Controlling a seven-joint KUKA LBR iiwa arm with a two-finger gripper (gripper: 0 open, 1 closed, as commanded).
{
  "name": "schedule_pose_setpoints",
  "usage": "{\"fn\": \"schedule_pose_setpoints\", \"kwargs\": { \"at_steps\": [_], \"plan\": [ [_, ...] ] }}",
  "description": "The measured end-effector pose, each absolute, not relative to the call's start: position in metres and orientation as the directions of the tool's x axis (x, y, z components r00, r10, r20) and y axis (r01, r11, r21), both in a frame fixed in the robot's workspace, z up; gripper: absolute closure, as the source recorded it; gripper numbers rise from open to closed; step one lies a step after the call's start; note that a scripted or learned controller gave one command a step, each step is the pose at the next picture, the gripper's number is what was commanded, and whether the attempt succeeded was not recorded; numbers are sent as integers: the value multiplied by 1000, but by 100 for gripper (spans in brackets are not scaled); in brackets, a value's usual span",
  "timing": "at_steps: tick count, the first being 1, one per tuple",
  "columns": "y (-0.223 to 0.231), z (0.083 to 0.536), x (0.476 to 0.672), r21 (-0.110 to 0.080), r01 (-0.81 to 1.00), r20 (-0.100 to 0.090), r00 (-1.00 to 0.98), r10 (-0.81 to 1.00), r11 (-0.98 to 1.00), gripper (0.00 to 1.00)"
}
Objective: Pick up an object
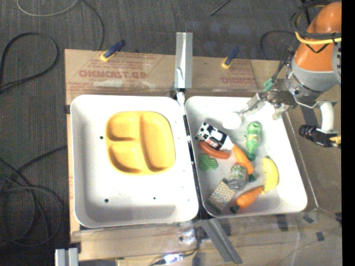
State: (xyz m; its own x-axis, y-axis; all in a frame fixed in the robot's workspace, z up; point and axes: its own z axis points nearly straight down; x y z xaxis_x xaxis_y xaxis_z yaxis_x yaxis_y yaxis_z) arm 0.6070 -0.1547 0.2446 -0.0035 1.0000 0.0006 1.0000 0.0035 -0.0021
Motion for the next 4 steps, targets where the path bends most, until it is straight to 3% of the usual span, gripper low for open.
{"fn": "schedule_pose_setpoints", "kwargs": {
  "at_steps": [1, 2, 3, 4],
  "plan": [
    [-136, 121, 573, -3, 999, 1, -37, 999, 37, 0],
    [-128, 98, 557, 29, 999, 0, -33, 999, 33, 0],
    [-129, 107, 557, 30, 999, -4, -33, 999, 33, 100],
    [-59, 228, 583, -2, 992, -3, 126, 992, -126, 100]
  ]
}}
